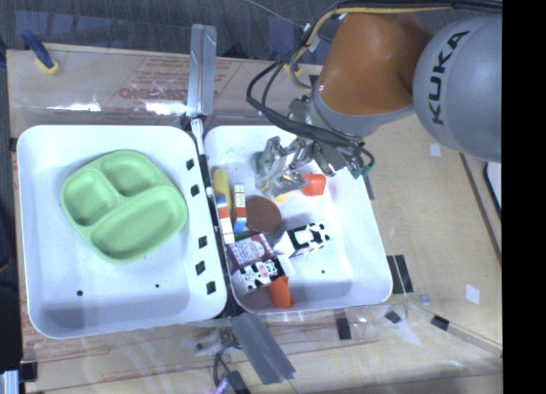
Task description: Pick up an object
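I am watching the gripper [286, 166] hanging low inside the right bin [363, 252], in the upper middle of the frame; I cannot tell how it is set. A small orange block [314, 184] is lying just to its lower right, seemingly touching the metal. Below it, a brown disc [262, 215] is resting near the bin's centre, with a black-and-white cow toy [308, 239] to its right. A yellow stick [222, 185] is leaning along the left wall, and an orange carrot-like piece [281, 292] is sitting at the bottom edge. The left bin [43, 213] is holding a green divided plate [124, 205].
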